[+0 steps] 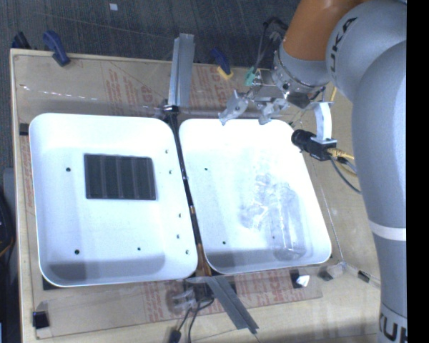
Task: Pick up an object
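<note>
Clear plastic, a crumpled see-through object [275, 209], lies in the right bin [200, 191], well below the pincer [252, 109] and a little to its right; the pincer hangs at that bin's far rim with nothing between its fingers, though how wide they stand I cannot tell; the pick looks not yet begun, so the next move calls for travelling over the plastic and descending; the left bin [50, 191], beyond it, holds a dark ribbed block [120, 176].

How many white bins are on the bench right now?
2. The left bin holds a dark ribbed block; the right bin holds a clear plastic object. The gripper hangs over its far rim.
</note>
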Tool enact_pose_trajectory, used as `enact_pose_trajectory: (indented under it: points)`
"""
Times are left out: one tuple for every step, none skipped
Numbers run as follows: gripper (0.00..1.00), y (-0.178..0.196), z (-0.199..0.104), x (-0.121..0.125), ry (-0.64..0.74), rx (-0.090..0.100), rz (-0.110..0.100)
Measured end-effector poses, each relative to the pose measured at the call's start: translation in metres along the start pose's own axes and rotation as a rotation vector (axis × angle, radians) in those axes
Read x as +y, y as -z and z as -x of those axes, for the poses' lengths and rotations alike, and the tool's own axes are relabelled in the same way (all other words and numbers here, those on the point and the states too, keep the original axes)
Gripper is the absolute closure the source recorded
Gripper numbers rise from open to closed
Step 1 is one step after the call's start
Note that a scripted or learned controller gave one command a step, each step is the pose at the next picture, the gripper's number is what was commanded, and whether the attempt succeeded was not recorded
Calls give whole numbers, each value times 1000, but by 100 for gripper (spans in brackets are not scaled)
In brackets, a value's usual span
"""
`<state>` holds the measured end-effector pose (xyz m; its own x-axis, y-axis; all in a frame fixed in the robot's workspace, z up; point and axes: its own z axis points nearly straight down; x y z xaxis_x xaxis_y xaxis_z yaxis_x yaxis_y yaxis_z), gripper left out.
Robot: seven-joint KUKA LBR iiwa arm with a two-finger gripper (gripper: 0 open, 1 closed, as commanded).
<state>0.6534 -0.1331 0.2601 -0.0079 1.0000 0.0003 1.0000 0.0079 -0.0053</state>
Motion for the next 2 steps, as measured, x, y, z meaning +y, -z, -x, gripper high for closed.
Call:
enact_pose_trajectory:
  points:
    - [0, 0, 0, 0, 0, 0, 0]
    - [0, -45, 28, -101, -12, 0, 0]
